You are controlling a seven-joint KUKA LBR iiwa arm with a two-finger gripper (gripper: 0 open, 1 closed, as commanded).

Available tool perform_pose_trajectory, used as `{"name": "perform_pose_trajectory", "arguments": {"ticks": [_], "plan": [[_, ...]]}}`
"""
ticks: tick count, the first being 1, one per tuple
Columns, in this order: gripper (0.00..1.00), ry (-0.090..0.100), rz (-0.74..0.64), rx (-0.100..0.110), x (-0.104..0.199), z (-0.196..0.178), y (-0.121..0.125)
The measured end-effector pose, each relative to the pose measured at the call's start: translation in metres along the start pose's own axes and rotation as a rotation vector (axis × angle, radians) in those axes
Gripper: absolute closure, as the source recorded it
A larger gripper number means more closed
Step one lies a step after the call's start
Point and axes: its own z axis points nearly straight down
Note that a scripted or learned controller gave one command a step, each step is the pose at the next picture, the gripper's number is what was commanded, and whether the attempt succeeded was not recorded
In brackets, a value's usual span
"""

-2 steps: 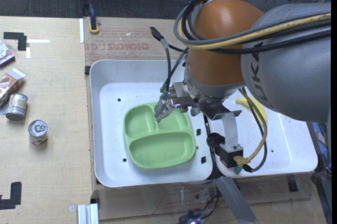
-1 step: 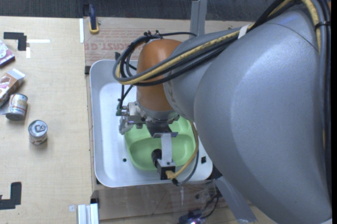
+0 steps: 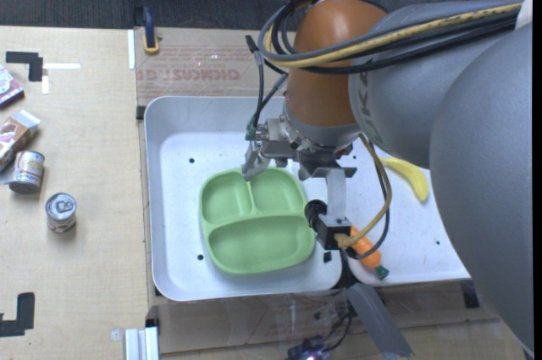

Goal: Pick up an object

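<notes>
Plainly the pick is not yet made. At the far left of the frame, on the bare worktop (image 3: 93,180), stand two small tins (image 3: 61,212), well apart from the white bin (image 3: 169,180) in mid-frame. In the bin's lower middle a green divided plate (image 3: 254,235) lies flat, wells up. The pincer (image 3: 254,165) hangs at the plate's upper left rim, close to it or touching. From this slant I cannot tell which, nor whether the pincer stands apart or together, and nothing shows clamped in it. Lower right of the plate an orange carrot-like piece (image 3: 364,246) lies just beside its corner, and further right a yellow banana (image 3: 408,178) peeks out from under the arm.

The plate looks the likely target. It is broad and shallow, so a good grip would straddle the thin rim, one side within a well and one outside, coming down squarely. A slanted approach would likely skid off the slick plastic or tip the plate. Lift slowly, since a rim hold leaves the plate hanging off-centre
</notes>
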Motion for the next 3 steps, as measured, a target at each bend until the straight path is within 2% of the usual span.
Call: {"name": "perform_pose_trajectory", "arguments": {"ticks": [1,2,3], "plan": [[0.00,0.001,-0.133,0.002,0.076,0.137,-0.050],[0.00,0.000,-0.109,0.000,0.008,-0.007,0.012],[0.00,0.000,-0.250,0.001,0.052,0.039,-0.039]]}}
